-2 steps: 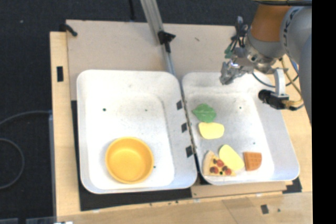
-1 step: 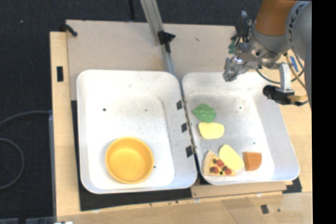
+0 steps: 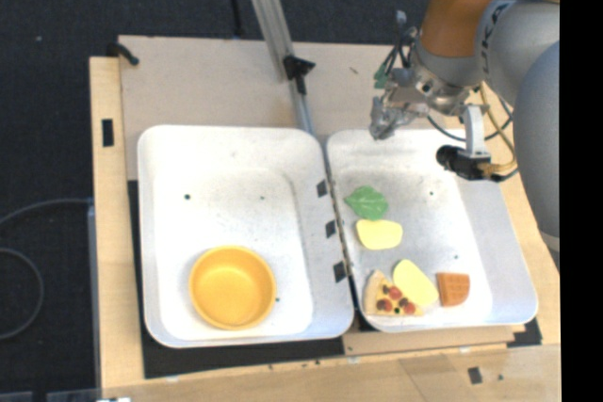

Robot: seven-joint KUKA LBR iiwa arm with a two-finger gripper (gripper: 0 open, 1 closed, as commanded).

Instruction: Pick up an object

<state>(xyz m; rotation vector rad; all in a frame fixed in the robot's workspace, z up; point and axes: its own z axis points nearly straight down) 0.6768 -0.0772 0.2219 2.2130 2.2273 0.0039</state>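
Gripper (image 3: 382, 127), whether open or closed I cannot tell, hovers well behind the flat green leaf-shaped toy (image 3: 366, 201) in the right white bin (image 3: 490, 231).

Green leaf (image 3: 366, 201), pale yellow slab (image 3: 379, 234), pizza slice (image 3: 388, 297), yellow wedge (image 3: 415, 284), orange waffle (image 3: 453, 288), flat in right bin (image 3: 490, 231)

- Both white bins (image 3: 226, 165) look like smooth, slightly glossy plastic, speckled with dark flecks.
- The yellow bowl (image 3: 232, 286), at seven o'clock, is shiny plastic.
- The bench (image 3: 188, 80) looks like matt pale wood.
- The slanted rail (image 3: 266, 0), at twelve o'clock, is ribbed metal.
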